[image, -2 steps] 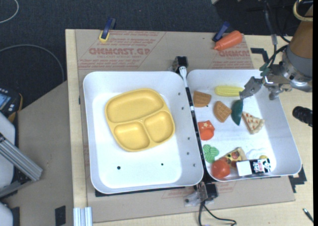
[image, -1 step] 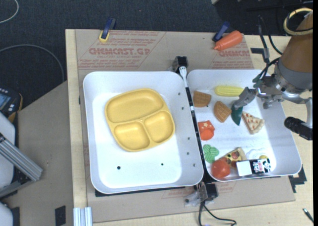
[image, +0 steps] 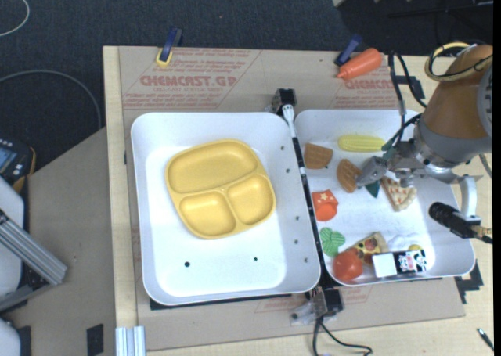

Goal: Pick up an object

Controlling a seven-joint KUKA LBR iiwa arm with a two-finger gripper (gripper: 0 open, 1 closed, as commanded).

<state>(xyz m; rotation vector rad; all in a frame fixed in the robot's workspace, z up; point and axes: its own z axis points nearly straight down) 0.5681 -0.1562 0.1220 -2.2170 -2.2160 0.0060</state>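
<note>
the nearest candidate for picking is the brown croissant-shaped piece [image: 348, 174] lying flat on the floor of the right bin [image: 450, 264], just left of the gripper [image: 374, 177]. a small dark green piece [image: 374, 188] sits right under the gripper tip, and a pizza slice [image: 400, 194] lies just to its right. to do this step well, i'd judge the gripper needs to centre over one item alone, come down with its fingers either side of the narrow width, and avoid catching the green piece or the pizza slice along with it. the brown piece looks just beside the fingertips, not between them, and nothing visible is pinched; whether the jaws are spread or pressed together i cannot tell from this slant. further out in the same bin lie a corn cob [image: 361, 143], a brown bread-like piece [image: 318, 156], a red pepper [image: 325, 205], a green leaf [image: 332, 240] and a tomato [image: 348, 267]. the left bin [image: 156, 253] holds a yellow divided plate [image: 221, 188].
</note>
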